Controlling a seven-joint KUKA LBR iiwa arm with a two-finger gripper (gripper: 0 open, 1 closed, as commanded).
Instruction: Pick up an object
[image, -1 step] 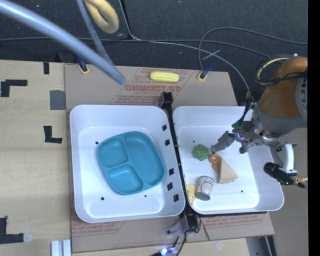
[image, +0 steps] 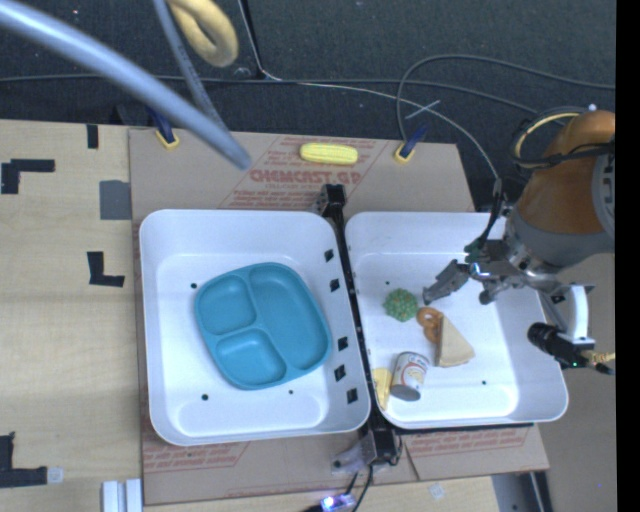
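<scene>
The right bin (image: 520, 400) holds a green broccoli-like piece (image: 401, 304), a brown ring-shaped piece (image: 430, 322), a tan wedge (image: 456, 346), a small can on its side (image: 408, 374) and a yellow piece (image: 382, 382) against the divider. My gripper (image: 465, 288) hangs over the bin's upper middle, right of the green piece and above the wedge. Its fingers are spread open with nothing between them. One fingertip (image: 436, 292) points toward the green piece.
A blue divided plate (image: 262, 325) lies in the left bin (image: 160, 300). A yellow corn-like object (image: 328, 153) rests on the cardboard behind the bins. Black clips line the divider (image: 343, 290) between the bins. Cables cross the back.
</scene>
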